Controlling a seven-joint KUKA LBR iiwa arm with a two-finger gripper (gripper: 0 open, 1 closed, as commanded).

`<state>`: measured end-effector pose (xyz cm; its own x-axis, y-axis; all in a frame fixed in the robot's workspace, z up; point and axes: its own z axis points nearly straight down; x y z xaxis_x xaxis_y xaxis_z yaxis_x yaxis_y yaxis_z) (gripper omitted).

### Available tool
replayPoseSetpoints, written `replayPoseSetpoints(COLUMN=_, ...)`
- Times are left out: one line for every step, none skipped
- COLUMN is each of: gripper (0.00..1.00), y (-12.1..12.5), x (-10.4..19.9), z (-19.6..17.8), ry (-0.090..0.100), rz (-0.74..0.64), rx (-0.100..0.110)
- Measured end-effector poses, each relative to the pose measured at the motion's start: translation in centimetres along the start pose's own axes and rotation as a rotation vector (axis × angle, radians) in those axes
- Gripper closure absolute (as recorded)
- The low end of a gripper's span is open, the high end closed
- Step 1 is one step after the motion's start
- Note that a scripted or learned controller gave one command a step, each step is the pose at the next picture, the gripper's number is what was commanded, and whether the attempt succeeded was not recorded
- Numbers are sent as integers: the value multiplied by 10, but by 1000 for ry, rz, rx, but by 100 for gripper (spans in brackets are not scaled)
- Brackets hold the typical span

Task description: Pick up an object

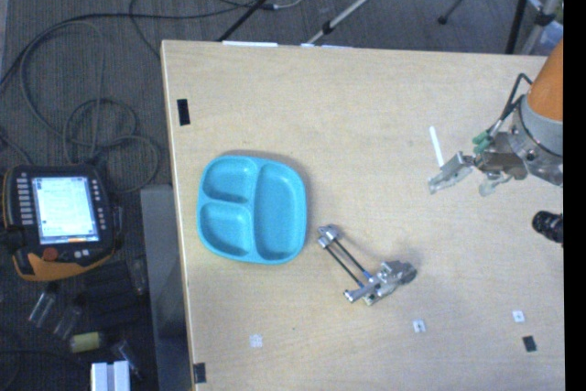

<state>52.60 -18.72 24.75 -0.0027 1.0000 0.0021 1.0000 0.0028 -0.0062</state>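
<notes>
A pale wooden bench (366, 105) fills the view. A blue divided plate (254, 209) lies near its left edge, with a metal clamp tool (364, 267) just beside it to the right. The gripper (465, 174) hovers near the right edge, fingers spread apart and holding nothing, well apart from both.

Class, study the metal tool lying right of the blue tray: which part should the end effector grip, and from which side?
Grip the metal tool across its thin twin rods, mid-length, coming straight down. The rods lie flat and diagonal, so the fingers should straddle them crosswise; the bulky head looks harder to grip.
</notes>
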Motion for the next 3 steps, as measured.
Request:
replayPoseSetpoints(gripper=0, y=39, x=12, z=-51, ry=-4, rz=250, rx=-1)
replayPoseSetpoints(gripper=0, y=82, x=-23, z=-38, ry=-5, rz=222, rx=0)
replayPoseSetpoints(gripper=0, y=81, x=4, z=-89, ry=-4, rz=282, rx=-1)
